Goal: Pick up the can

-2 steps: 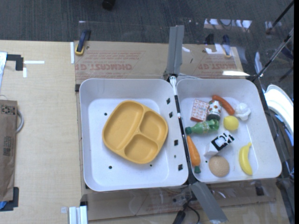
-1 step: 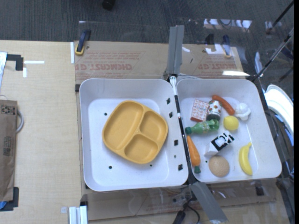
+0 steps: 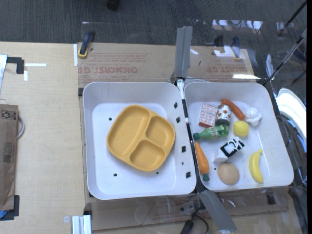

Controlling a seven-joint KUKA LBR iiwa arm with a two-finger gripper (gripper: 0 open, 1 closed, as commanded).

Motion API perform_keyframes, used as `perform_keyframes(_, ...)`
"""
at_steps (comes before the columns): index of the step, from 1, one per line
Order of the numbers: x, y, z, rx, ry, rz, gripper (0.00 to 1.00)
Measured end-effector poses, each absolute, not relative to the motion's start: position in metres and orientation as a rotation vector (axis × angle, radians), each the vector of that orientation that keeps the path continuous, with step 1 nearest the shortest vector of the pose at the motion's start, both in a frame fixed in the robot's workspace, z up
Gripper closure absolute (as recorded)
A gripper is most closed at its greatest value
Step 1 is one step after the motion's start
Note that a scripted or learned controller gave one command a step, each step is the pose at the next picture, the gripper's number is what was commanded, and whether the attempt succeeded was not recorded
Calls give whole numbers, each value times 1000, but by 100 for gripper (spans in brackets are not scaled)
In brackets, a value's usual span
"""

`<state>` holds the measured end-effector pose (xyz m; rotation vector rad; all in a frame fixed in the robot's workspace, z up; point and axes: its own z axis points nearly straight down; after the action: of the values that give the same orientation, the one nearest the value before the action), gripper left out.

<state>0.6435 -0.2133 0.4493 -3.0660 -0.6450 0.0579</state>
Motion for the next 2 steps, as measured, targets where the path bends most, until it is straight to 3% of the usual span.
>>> perform_keyframes(2,648,-211,458,-3057,-665,84,100)
